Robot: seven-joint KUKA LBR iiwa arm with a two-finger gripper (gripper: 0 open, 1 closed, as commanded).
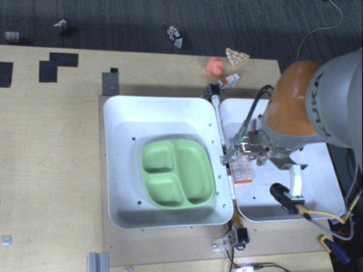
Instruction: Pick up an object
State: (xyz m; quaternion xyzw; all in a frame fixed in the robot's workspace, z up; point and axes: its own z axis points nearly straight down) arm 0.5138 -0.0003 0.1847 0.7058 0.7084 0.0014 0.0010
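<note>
A green divided plate (177, 171) lies in the left white bin (122, 152), near its middle. In the right white bin (323, 169), close to its left wall, lies a small white packet with red print (243, 173). My gripper (245, 151) hangs just above that packet's far end, under the grey wrist with the orange band (289, 103). The arm hides much of the right bin's floor. Nothing shows held in the gripper.
Behind the bins on the bench lie a pink ball (214, 66), a tan wedge (237, 56) and a small red-and-white tube (228, 81). The ridge between the two bins (222, 146) runs right beside the gripper.
</note>
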